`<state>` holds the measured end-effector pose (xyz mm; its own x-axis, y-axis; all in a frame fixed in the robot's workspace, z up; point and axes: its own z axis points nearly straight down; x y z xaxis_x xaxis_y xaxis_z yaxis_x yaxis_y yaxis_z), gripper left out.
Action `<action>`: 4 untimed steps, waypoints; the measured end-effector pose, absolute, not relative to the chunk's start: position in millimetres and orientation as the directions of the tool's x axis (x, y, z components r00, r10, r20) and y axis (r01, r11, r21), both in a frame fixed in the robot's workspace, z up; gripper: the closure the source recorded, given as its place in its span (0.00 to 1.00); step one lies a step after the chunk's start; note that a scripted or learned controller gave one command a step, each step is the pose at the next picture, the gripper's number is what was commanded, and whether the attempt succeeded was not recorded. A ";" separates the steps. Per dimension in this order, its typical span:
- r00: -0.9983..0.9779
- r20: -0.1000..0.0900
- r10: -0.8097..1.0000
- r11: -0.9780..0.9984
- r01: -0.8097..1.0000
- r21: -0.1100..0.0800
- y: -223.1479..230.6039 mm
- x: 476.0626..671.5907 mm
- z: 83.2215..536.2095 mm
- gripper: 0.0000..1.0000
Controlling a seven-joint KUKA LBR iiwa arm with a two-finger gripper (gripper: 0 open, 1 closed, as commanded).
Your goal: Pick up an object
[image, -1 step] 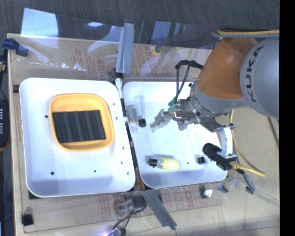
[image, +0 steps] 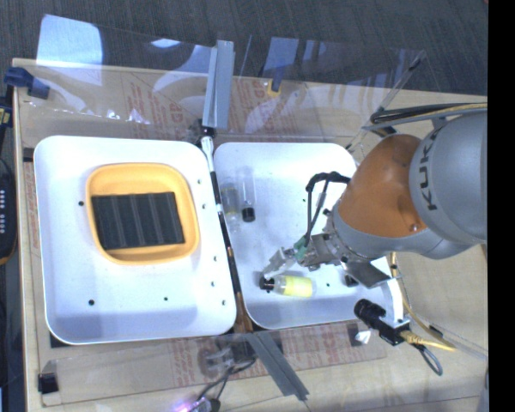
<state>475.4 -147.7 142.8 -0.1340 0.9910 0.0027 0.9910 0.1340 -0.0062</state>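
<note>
My gripper (image: 282,263) is low in the right bin (image: 275,166), near its front. Just under and in front of it lies a small yellow object (image: 295,287) with a dark end pointing left; from here I cannot see whether the gripper touches it. A clear plastic vial (image: 238,190) with a black cap lies near the bin's left wall, well apart from the gripper. The grey arm with its orange band covers the right side of the bin.
The left bin (image: 60,273) holds a yellow-orange tray (image: 139,178) with a black ridged insert. A metal divider post (image: 215,84) stands behind the gap between the bins. A dark bar (image: 279,367) lies on the bench in front of the bins.
</note>
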 end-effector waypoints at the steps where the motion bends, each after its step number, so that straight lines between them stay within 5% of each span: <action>1: -0.136 0.004 0.991 0.136 0.991 -0.007 -159.2 496.4 90.2 0.00; 2: -0.120 0.005 0.993 0.120 0.993 -0.007 -203.0 475.9 90.5 0.00; 3: -0.297 0.000 0.955 0.297 0.955 0.000 -185.2 576.9 95.6 0.00; 4: -0.362 0.000 0.932 0.362 0.932 0.000 -127.2 613.4 109.3 0.00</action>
